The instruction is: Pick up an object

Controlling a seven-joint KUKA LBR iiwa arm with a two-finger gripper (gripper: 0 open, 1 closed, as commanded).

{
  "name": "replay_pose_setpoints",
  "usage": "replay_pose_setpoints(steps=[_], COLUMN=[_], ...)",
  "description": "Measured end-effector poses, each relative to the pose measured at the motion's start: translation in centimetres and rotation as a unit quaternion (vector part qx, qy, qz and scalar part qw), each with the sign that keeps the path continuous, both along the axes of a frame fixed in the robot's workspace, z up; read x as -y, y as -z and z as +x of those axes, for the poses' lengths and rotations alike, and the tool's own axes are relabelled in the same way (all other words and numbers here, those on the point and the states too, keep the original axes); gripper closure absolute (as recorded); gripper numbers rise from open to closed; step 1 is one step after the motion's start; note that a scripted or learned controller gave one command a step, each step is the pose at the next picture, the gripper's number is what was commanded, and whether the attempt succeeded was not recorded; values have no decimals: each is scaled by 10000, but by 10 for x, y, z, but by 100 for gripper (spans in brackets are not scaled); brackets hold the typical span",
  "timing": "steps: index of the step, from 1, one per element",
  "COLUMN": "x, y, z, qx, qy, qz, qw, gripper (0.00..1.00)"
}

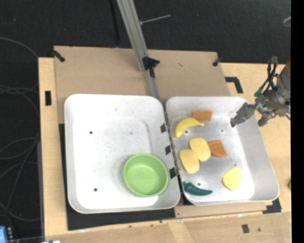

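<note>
The right bin (258, 151) holds several small items. A yellow banana (187, 126) lies beside an orange block (201, 116) near the back. Two pale yellow pieces (199, 148) (189, 161) rest in the middle, with an orange-brown piece (217, 149) touching the first of them. A yellow lemon-like piece (232, 178) and a dark green item (196, 189) sit near the front. My gripper (253, 116) hovers over the bin's back right corner, open, with nothing between its fingers (240, 116).
A green bowl (146, 174) stands in the front right part of the left bin (91, 135). A grey metal post (137, 39) slants up from between the bins at the back. The brown bench (116, 59) surrounds both bins.
</note>
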State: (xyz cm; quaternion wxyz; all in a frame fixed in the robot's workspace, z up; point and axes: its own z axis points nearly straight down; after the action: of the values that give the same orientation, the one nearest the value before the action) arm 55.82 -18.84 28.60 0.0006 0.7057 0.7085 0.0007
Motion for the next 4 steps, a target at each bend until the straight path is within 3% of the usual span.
replay_pose_setpoints(steps=[1, 4], x=[0, 2], y=[0, 169], z=[0, -6], qx=[1, -37], qy=[1, 24], qz=[3, -8], qw=[10000, 10000], gripper=[0, 0])
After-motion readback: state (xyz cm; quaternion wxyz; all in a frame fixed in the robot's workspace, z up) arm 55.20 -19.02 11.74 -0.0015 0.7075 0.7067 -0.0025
